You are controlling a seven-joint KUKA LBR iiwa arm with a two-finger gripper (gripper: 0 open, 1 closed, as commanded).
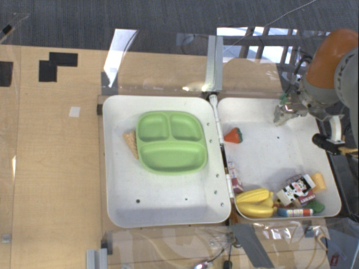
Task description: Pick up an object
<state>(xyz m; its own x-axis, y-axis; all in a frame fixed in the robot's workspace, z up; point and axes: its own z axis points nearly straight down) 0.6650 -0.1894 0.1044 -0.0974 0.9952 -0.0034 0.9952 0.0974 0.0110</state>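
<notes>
Hanging over the far right corner of the right bin (263, 108), the gripper (286, 112) sits at the end of the grey arm (336, 72) with its orange band; whether the claw is released or clenched cannot be told from this angle, and nothing shows between its tips. A strawberry toy (233, 135) lies by the right bin's left wall, apart from everything else. Along that bin's near edge sit two yellow bananas (255, 202), touching each other, then a small printed box (297, 190) whose lettering is too small to read, a marker-like stick (295, 212), a green piece (317, 207) and a yellow piece (319, 181) near the near right corner. The left bin (162, 209) holds a green divided plate (170, 142) at its middle, with a tan wafer-like piece (131, 143) tucked under the plate's left edge.
</notes>
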